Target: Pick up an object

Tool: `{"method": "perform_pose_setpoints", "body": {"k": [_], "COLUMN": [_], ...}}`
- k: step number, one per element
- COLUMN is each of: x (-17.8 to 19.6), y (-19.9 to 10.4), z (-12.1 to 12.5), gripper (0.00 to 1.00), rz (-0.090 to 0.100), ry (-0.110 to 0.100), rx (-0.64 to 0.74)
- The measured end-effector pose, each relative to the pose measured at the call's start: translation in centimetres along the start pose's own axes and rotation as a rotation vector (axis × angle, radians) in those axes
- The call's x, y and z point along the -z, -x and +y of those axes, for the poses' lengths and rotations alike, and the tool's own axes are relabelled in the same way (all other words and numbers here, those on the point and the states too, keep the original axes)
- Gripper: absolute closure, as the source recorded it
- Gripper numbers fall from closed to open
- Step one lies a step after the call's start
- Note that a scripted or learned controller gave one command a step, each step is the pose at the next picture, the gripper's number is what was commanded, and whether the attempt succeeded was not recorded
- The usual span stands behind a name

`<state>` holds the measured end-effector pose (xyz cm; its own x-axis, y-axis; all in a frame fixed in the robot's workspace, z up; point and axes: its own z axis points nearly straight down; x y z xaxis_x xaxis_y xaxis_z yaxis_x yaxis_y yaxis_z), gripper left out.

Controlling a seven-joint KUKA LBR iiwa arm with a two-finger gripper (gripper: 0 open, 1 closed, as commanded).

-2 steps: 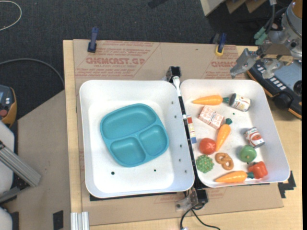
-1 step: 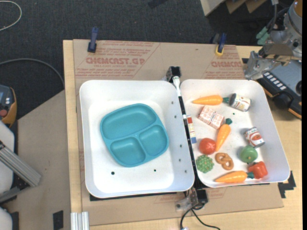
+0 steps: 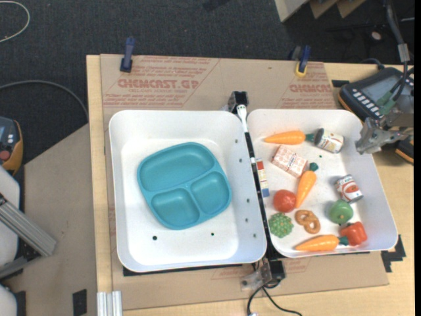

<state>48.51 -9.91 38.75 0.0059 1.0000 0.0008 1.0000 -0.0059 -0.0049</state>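
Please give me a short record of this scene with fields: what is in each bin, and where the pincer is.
left bin: one teal divided tray
right bin: three carrots, tomato, pretzel, broccoli, green apple, red pepper, small can, pink box
pincer: at right bin's far right rim, nothing seen between fingers

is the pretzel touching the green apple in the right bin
Apart. The camera view shows bare white bin floor between the pretzel and the green apple.
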Motion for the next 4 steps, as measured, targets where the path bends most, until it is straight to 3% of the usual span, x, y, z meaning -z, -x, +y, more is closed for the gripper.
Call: {"method": "perform_pose_setpoints", "body": {"k": [1,2,3,4], "x": [13.7,4.7,15.4,14.7], "y": [-3.9,-2.1,-9.5,-19.6], "z": [3.6,-0.9,-0.7,-0.8], "gripper": [1.00,1.00,1.00,1.00], "rz": [-0.002,0.000,0.001,0.002], "ry": [0.025,-0.005,0.020,0.007], "rx": [0.011,0.001,0.015,0.018]}}
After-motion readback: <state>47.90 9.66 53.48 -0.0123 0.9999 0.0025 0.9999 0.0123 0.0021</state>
